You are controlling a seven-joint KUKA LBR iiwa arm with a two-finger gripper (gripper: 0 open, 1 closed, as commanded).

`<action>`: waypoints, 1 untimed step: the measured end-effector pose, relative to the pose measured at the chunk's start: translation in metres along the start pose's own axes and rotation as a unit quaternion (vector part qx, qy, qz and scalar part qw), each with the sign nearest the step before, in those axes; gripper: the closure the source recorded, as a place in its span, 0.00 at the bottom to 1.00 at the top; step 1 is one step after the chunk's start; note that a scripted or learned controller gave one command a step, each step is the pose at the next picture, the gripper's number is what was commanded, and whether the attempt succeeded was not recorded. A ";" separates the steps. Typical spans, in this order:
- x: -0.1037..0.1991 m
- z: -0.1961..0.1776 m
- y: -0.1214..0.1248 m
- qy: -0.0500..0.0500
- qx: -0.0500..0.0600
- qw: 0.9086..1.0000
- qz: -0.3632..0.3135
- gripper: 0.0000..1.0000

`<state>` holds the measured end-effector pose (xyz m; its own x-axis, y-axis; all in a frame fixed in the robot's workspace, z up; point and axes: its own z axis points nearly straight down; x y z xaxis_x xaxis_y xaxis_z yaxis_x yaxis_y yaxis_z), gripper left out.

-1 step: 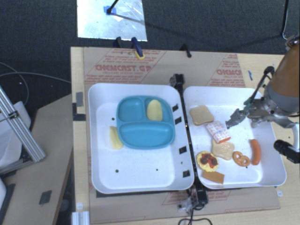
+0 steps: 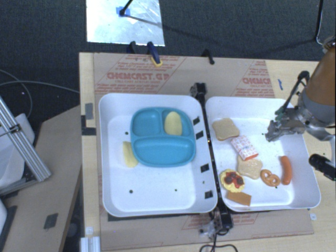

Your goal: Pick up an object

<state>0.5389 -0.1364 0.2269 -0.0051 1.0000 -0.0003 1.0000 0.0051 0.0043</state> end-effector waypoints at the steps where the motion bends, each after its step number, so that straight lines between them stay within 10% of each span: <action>1: 0.057 -0.014 -0.053 0.001 0.002 1.000 0.000 1.00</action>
<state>0.4857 -0.0794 0.2412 -0.0059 1.0000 0.0016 1.0000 0.0059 -0.0006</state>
